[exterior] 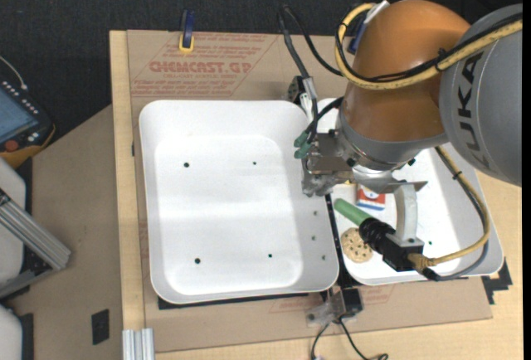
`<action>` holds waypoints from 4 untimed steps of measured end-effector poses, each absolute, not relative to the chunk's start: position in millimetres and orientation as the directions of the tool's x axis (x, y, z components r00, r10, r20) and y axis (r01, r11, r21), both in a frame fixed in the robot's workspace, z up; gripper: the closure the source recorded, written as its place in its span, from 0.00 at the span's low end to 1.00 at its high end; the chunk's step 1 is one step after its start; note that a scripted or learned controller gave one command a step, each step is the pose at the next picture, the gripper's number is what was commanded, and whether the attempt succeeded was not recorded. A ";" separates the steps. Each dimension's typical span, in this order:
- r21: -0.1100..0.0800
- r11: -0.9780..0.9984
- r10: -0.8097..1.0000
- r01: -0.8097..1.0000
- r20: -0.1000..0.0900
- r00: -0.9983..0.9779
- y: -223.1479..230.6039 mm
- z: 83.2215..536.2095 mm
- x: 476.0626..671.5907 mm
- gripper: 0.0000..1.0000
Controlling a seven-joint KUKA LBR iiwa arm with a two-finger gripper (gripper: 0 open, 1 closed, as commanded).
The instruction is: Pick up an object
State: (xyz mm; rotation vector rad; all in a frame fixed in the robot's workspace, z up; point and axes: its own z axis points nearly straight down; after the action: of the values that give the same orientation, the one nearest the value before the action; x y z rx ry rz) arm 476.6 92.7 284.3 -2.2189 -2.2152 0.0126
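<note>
You see a grey KUKA arm (489, 101), black lettering on its casing; a rounded glossy orange band (398, 68) above the wrist; black and yellow cables (448, 255) looped around it.

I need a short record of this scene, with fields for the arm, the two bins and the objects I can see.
arm: grey KUKA arm with orange band, over the right bin
left bin: shallow white plastic bin
right bin: shallow white bin, mostly hidden under the arm
objects in right bin: round speckled cookie-like disc; green piece; red, white and blue small box
pincer: fingers hidden
</note>
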 end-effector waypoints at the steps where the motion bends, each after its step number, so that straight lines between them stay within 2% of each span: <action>1: -0.003 -0.005 1.000 1.000 0.000 0.005 23.8 285.8 479.2 1.00; 2: 0.005 0.003 1.000 1.000 0.000 -0.003 59.0 330.0 506.6 1.00; 3: 0.009 0.006 1.000 1.000 0.002 -0.006 113.2 414.3 507.7 1.00; 4: -0.006 -0.003 1.000 1.000 -0.001 0.003 90.3 350.1 477.7 1.00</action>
State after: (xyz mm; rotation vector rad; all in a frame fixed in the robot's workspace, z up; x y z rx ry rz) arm 477.7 90.3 350.1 -2.2217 -2.2154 0.0081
